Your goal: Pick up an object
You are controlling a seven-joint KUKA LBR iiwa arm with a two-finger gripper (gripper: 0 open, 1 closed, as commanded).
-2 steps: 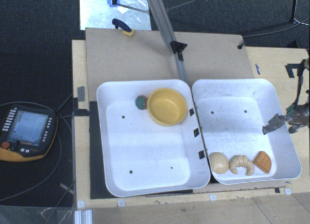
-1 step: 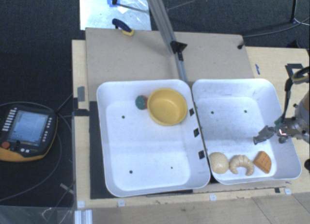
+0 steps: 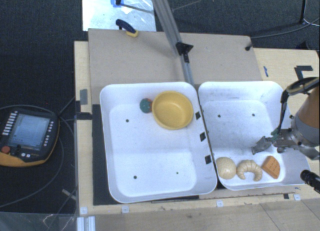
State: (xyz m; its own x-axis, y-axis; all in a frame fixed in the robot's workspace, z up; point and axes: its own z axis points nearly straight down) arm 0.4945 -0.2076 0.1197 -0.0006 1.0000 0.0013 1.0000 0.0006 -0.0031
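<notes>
Two shallow white bins sit side by side on the bench. The left bin (image 3: 150, 175) holds a yellow bowl (image 3: 172, 110) near its upper right corner, upright, with a small dark green ball (image 3: 145, 105) touching or just beside the bowl's left edge. The right bin (image 3: 240, 105) holds three pieces of toy food in a row along its lower edge: a pale round bun (image 3: 225, 167) at the left, a curved croissant (image 3: 250, 169) just beside it in the middle, and an orange wedge-shaped piece (image 3: 271, 166) at the right, close to the croissant. The arm (image 3: 307, 120) enters from the right edge of the view, and its gripper (image 3: 264, 145) hangs over the right half of the right bin, above the row of food and nearest the croissant and the orange piece. The grey tip points left toward the middle of the bin; whether the hand is spread or closed cannot be told from this angle, and nothing is seen between its parts. A grey pole (image 3: 170, 25) slants down from the top of the view to the gap between the bins. On the dark floor at the left lies a control pendant (image 3: 27, 136) with a lit screen and an orange rim.
</notes>
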